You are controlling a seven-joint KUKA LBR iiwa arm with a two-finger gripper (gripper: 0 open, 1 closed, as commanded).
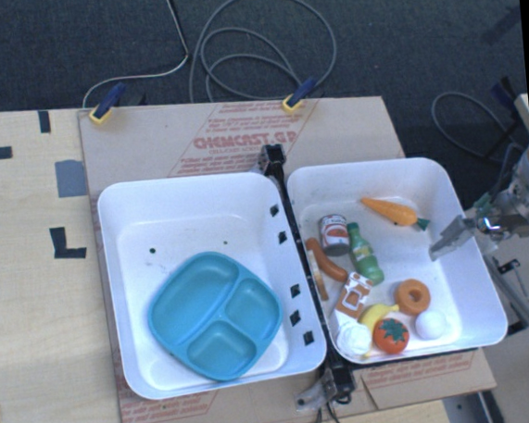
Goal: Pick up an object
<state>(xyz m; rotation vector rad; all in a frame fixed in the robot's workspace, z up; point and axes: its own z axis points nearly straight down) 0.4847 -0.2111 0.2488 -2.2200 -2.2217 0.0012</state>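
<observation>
The gripper [446,238] was seen at the right edge of the right bin [447,177], just above its rim, and whether it stood spread or closed could not be told, because it was small and blurred; nothing was seen held in it. It hung over the bare white floor of this bin, apart from all the objects. The nearest things were a toy carrot [393,210] lying toward the far side of the bin and a brown donut [412,295] closer to the near side. Beside the donut, in the near corner, lay a white egg [432,325], a red tomato [391,334] and a yellow banana [377,315] close together. More to the middle stood a green bottle [365,256], just beside a small can [334,233] with a red label. A sausage [326,261] lay near the wall between the bins, and a small red and white carton [354,296] was below the bottle. In the left bin [124,205] lay a blue divided plate [215,315]. Both bins rested on a brown cardboard sheet [239,136], held by two clamps at its far edge.
</observation>
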